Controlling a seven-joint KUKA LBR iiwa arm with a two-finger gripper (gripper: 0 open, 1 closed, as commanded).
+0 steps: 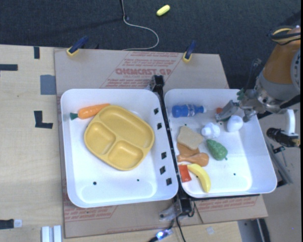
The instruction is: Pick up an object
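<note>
My gripper [229, 114] hangs over the back right part of the right bin [252, 178], reaching in from the right. Just below it lies a white rounded object [235, 124], and a second white lump [210, 130] sits to its left. The same bin holds a blue bottle [188, 110], a tan bread slice [188, 137], a green pepper [217, 150], a brown drumstick [194, 159], a yellow banana [201, 177] and a small red piece [185, 173]. I see nothing lifted off the bin floor.
The left bin [116, 193] carries a yellow divided plate [119, 137] and an orange carrot [91, 111] at its back left. A black divider [164, 135] runs between the bins. A small yellow object [163, 10] lies on the dark floor beyond the bench.
</note>
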